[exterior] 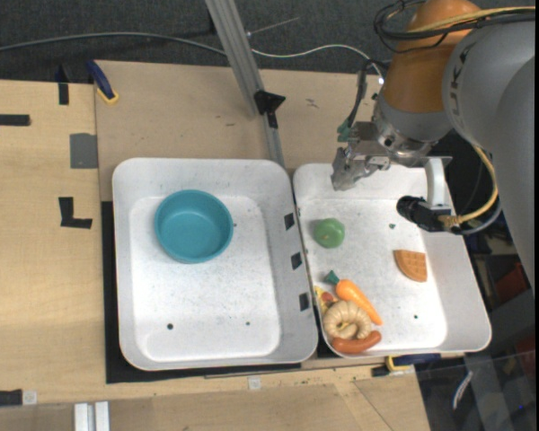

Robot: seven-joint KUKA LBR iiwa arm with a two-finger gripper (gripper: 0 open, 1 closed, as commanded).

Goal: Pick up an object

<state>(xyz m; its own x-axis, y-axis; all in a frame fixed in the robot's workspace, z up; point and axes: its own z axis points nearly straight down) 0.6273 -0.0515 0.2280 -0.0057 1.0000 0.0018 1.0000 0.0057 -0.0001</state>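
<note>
Pale wooden bench (pixel 36 268) carries two shallow white plastic bins side by side: the left bin (pixel 207 330) and the right bin (pixel 449 321), where every candidate for picking lies. Over the far edge of the right bin hangs the grey arm with its orange band (pixel 422 70), and at its tip the metal pincer (pixel 349 176) sits above bare bin floor, just behind the small green ball; whether it is spread or closed I cannot tell, and nothing shows between its tips. A round teal plastic bowl (pixel 193 225) rests in the left bin, well apart from the arm. In the right bin, the nearest target is the green ball (pixel 329 233), lying alone close to the dividing wall. An orange wedge-shaped toy (pixel 411 265) sits alone toward the right side. At the near edge a beige coiled toy (pixel 345 316), an orange plastic carrot (pixel 357 300) and a red sausage-shaped toy (pixel 355 340) are touching in a heap. The step would likely go best by dropping straight onto the ball, centred, since it may roll; the heap looks poorer, crowded against the rim.
</note>
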